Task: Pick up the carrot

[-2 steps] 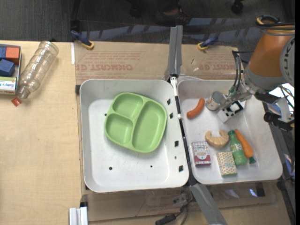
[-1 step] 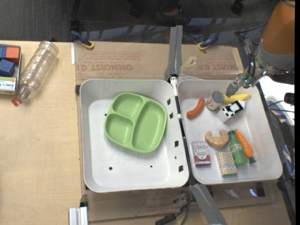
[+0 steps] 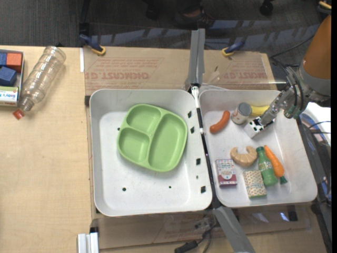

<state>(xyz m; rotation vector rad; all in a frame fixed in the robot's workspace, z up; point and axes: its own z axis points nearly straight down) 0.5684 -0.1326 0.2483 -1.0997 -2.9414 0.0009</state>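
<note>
Tabletop [image 3: 47, 157]: right bin [image 3: 295, 194] holds carrot [image 3: 274, 161] near its right edge, beside green bottle [image 3: 265, 166]. Gripper [image 3: 261, 123] above bin's far part; finger state cannot be told.

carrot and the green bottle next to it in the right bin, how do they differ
The orange carrot with its green tip is slimmer than the green plastic bottle with the orange label. The carrot lies on the bottle's right, nearer the bin's right wall, and slants more, while the bottle lies nearly straight up the picture. Both lie flat, side by side, in the right white bin.
</note>
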